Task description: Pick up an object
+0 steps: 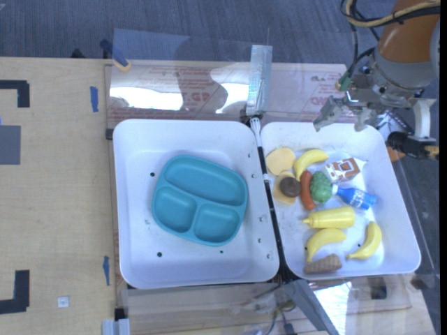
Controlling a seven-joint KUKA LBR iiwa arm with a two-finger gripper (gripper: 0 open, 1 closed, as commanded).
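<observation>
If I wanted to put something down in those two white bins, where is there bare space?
The left bin has bare floor all around the teal divided plate, widest along its far and left walls. The right bin is crowded with toy food; only its far right corner, below the end effector, shows bare floor.

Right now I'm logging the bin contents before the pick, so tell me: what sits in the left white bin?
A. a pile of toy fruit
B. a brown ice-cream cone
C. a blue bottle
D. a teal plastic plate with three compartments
D: the teal plastic plate with three compartments lies alone in the left white bin, while the toy food sits in the right white bin.
</observation>
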